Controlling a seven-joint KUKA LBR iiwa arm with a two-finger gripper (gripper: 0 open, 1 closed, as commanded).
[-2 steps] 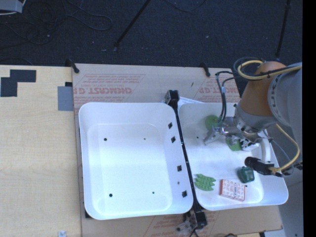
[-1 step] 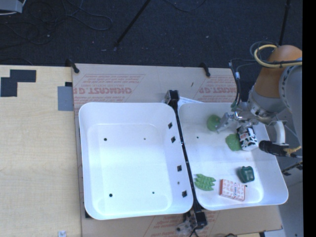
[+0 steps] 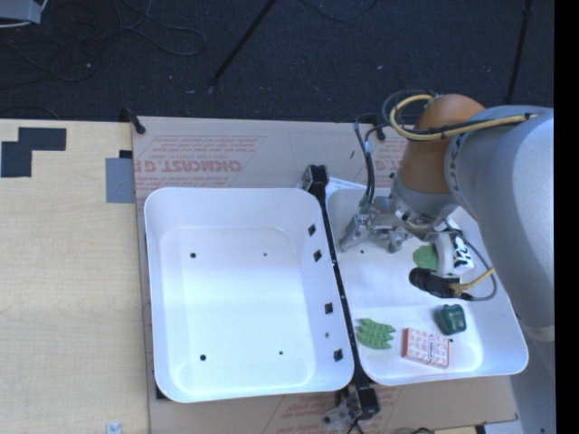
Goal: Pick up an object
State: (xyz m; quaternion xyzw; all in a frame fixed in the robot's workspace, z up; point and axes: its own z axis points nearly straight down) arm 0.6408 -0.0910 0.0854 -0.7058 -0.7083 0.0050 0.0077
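My gripper [image 3: 371,240] hangs low over the far left part of the right bin [image 3: 391,289], its two metal fingers spread open with only bare bin floor between them. Nearer the front of that bin lie a green leafy piece [image 3: 374,334], a red patterned block [image 3: 425,347] and a small dark green object [image 3: 450,318]. A light green object [image 3: 424,258] and a white piece with black spots [image 3: 462,256] sit just right of the gripper, partly hidden by the wrist.
The left bin [image 3: 235,287] stands beside the right one, with a black divider [image 3: 330,278] running between them. Both rest on a cardboard sheet [image 3: 199,156]. The grey arm [image 3: 507,206] covers the right bin's far right side.
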